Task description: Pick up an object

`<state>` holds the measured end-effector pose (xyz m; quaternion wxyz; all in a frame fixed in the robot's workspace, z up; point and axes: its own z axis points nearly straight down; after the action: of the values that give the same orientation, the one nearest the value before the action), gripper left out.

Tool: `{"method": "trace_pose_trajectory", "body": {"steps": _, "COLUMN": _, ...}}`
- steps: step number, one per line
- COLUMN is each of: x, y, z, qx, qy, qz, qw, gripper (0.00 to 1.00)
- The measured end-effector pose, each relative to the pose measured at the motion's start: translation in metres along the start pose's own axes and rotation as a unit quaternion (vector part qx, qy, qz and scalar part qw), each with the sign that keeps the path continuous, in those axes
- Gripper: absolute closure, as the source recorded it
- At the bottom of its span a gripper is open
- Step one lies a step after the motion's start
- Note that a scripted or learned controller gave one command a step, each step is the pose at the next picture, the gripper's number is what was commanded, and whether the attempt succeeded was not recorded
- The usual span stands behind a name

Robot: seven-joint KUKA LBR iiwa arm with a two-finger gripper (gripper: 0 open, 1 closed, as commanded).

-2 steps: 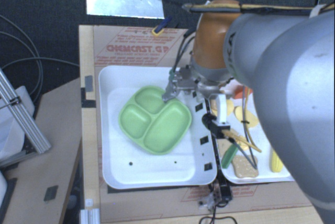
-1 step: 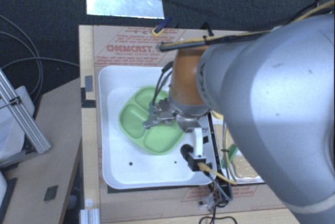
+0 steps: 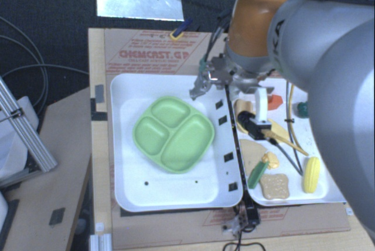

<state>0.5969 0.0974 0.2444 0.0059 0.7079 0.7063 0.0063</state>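
The gripper (image 3: 199,87) hangs over the left bin's (image 3: 126,185) far right corner, beyond the green plate (image 3: 173,134); its grip is seemingly empty, though I cannot tell.

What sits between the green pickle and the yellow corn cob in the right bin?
In the camera view, a tan toast slice lies between the green pickle and the yellow corn cob, slightly nearer the front wall of the right bin.

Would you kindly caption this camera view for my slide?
Arm's gripper above left bin holding a green plate; toy food fills right bin.
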Motion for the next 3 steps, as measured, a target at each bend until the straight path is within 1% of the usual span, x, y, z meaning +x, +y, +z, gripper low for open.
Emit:
{"method": "trace_pose_trajectory", "body": {"steps": 1, "x": -0.004, "y": -0.071, "z": -0.004, "qx": 0.01, "qy": 0.0, "qz": -0.001, "qw": 1.0, "gripper": 1.0}}
{"method": "trace_pose_trajectory", "body": {"steps": 2, "x": -0.018, "y": -0.061, "z": -0.048, "qx": 0.007, "qy": 0.0, "qz": -0.001, "qw": 1.0, "gripper": 1.0}}
{"method": "trace_pose_trajectory", "body": {"steps": 3, "x": -0.047, "y": -0.111, "z": -0.065, "qx": 0.008, "qy": 0.0, "qz": -0.001, "qw": 1.0, "gripper": 1.0}}
